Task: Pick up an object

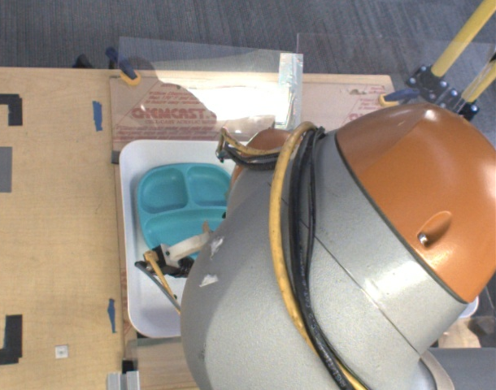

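so far we see nothing lifted: the arm (345, 250) hides our jaws, state untellable, perhaps just beside the teal tray (179, 201).

Glossy teal plastic tray (179, 201), smooth white bin (134, 218), seemingly raw plywood bench (53, 218).

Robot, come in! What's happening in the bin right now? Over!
Arm low over the white bin, blocking most of it. Teal divided tray lying inside. Small dark bits beside the tray. Nothing seen picked up.
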You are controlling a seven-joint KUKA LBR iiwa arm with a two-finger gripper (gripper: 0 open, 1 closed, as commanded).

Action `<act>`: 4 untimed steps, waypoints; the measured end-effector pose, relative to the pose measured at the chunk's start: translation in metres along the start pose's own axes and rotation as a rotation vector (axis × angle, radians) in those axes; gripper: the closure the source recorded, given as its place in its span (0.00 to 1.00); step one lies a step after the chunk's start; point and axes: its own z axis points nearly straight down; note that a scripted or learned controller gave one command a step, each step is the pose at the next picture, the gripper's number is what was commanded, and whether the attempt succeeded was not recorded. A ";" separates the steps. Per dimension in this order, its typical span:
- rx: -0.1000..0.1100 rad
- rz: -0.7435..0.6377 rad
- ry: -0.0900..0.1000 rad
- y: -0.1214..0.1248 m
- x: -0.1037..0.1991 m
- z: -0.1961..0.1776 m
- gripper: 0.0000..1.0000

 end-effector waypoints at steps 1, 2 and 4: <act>0.004 -0.142 0.016 -0.037 0.009 -0.131 1.00; -0.005 0.000 -0.005 -0.039 0.006 0.008 1.00; -0.001 0.000 0.002 -0.040 0.008 0.017 1.00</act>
